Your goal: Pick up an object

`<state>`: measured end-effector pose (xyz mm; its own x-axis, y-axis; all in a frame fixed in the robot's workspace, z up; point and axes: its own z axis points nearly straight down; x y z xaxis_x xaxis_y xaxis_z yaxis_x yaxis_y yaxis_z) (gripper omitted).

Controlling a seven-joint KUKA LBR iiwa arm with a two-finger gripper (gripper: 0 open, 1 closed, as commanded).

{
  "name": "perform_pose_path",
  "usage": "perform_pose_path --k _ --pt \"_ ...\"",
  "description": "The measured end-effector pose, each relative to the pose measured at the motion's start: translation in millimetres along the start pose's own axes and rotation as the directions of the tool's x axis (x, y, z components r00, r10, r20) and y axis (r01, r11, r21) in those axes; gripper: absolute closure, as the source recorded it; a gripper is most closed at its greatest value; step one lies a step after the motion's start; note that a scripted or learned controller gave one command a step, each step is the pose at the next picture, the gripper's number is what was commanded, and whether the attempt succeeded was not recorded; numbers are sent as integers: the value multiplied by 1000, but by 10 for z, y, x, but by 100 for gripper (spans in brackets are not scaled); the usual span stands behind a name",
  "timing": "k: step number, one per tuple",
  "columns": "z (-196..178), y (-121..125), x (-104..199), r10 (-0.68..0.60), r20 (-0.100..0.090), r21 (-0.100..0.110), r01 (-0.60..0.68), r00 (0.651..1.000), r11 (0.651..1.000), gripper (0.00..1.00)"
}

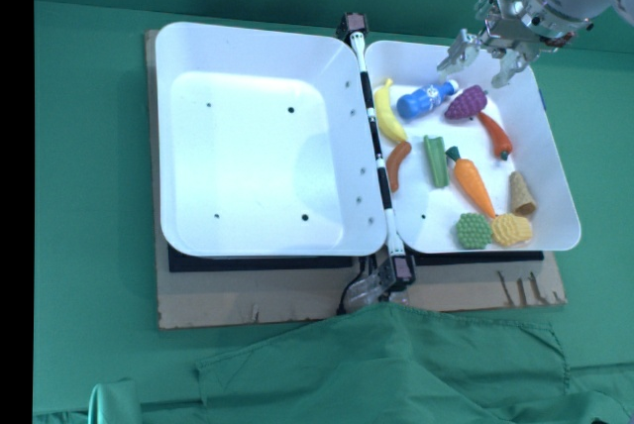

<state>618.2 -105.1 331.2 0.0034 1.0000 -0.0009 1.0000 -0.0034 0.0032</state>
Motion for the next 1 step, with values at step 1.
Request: perform_pose_path --k 1 --pt "724 -98 -369 4 1 6 -4 1000 1000 0"
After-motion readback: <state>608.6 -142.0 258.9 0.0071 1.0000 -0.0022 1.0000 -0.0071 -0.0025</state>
